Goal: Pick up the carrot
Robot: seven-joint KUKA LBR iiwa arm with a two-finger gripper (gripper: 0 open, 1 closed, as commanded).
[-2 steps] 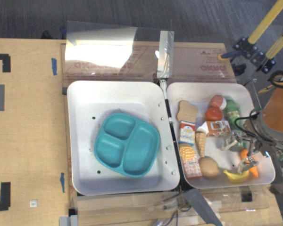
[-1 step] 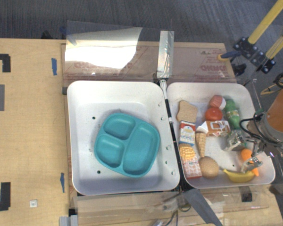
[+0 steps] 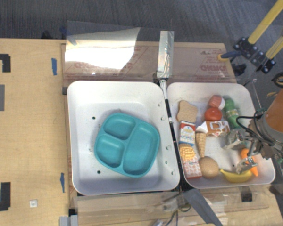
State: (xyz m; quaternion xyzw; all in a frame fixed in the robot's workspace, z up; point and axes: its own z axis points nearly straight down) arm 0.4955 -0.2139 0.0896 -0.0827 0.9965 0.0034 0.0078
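Grey floor surrounds the table [image 3: 23, 126] bearing two bins. Right bin [image 3: 254, 98]: the gripper [image 3: 247, 155] sits low at its 4 o'clock corner, directly over the carrot [image 3: 245, 153]. Lift not yet evident. Carrot shows as small orange patches, largely hidden by the gripper, just above a banana [image 3: 236, 175]. Jaws: cannot tell.

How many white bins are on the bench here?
2. The left bin holds a teal divided plate; the right bin holds the toy food, with the gripper over its right side.
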